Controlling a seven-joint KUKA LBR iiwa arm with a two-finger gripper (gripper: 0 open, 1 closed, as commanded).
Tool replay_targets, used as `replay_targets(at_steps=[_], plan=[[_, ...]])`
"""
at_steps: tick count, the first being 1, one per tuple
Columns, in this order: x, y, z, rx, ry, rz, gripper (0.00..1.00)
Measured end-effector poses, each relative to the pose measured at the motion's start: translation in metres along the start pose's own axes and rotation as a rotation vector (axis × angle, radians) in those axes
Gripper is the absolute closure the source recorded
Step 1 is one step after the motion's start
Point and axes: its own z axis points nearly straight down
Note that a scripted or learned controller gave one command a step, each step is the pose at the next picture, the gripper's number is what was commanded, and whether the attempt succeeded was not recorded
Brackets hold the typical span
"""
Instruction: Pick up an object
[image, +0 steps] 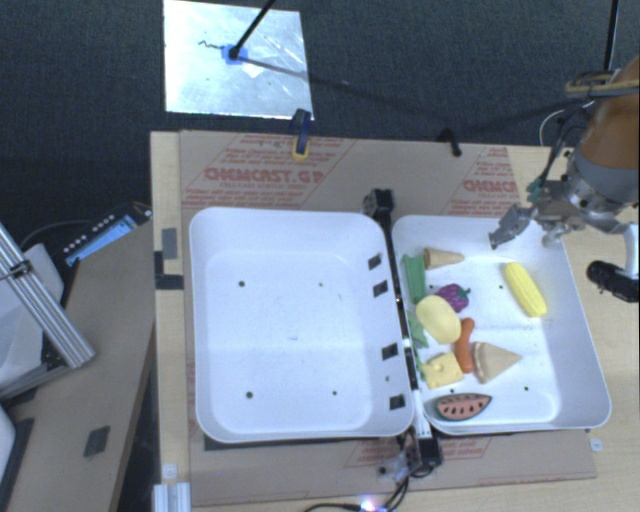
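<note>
Several toy foods lay in the right bin (585, 390). We judged the corn cob (525, 288) the best pick: light, stiff, smooth plastic lying apart from the rest, best pinched across its middle. The gripper (528, 228) hung above the bin's far edge, jaws apart, empty.

We see dark carpet (80, 120) across the top of the frame, with a shiny foil sheet (238, 60) upper left.

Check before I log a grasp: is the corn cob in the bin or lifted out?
In: the corn cob lies on the right bin's floor, apart from the gripper.
</note>
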Motion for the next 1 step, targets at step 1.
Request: replay_targets(at_steps=[1], plan=[[0.0000, 0.0011, -0.0115, -0.004, 0.000, -0.003, 1.00]])
